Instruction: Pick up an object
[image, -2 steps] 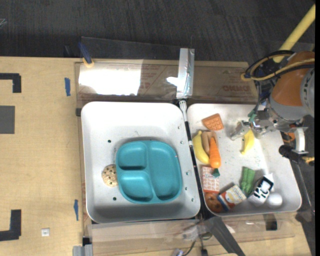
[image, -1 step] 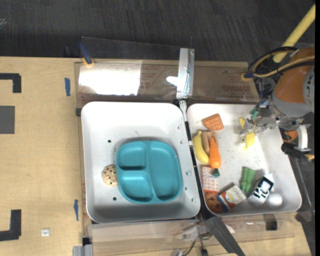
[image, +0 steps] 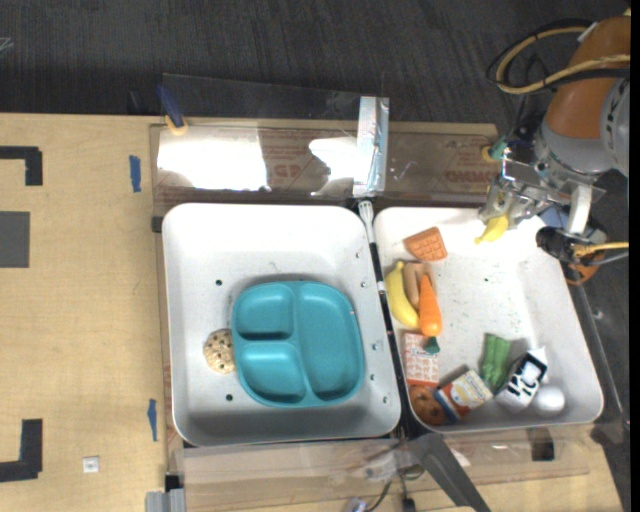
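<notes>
Nearest the gripper (image: 503, 208), a small yellow object (image: 491, 230) sits just below its tips at the right bin's (image: 560, 330) far corner; whether it is clamped, I cannot tell. Farther off lie an orange cracker (image: 426, 244), banana (image: 402, 294) and carrot (image: 429, 305). Farthest, the teal tray (image: 297, 342) and cookie (image: 219, 351) occupy the left bin (image: 190, 260).

Dark grey carpet (image: 300, 50) across the top. Light wooden bench surface (image: 75, 300) at left, marked with black tape corners (image: 25, 165) and small blue tape strips (image: 134, 172). Clear plastic sheet (image: 260, 160) behind the bins, catching bright overhead glare. Cables (image: 385, 485) trailing along bottom edge.
</notes>
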